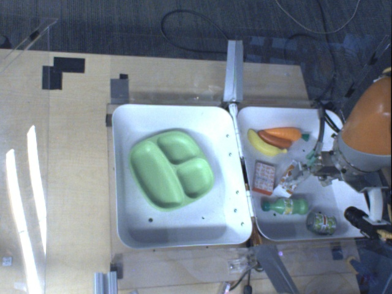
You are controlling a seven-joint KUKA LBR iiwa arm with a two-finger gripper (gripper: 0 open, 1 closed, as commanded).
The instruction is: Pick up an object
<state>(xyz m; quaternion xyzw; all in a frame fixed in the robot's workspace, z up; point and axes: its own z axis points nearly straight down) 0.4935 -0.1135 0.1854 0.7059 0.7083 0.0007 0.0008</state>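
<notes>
- Camera view, right bin: arm comes in from the right edge, orange band on top, grey wrist below it.
- Gripper sits low over the middle of the right bin, fingers pointing toward the bin's left side. Tips blur into a crinkled clear wrapper there; can't tell if they're apart, together or clamped on anything.
- Wrapper: shiny, crumpled film with red bits, right at the fingertips, touching or overlapping them in this view.
- Card: flat rectangle, red-and-white print, just beside the wrapper on its left, near the bin's left wall.
- Bottle: green, lying on its side, cap end toward the left wall, just toward the front edge from the gripper.
- Can: small, rounded, dark green patterned label, near the front right corner of the right bin.
- Banana: yellow, smooth, curved, at the back left corner of the right bin.
- Carrot: orange, tapered, smooth plastic look, green tip at its right end, lying against the banana toward the back edge. Both well clear of the gripper.
- Left bin: holds a green divided tray, matte, rounded, three compartments, tilted a bit, about centre.
- Bins: shallow, white, glossy, touching along a metal divider rail.
</notes>
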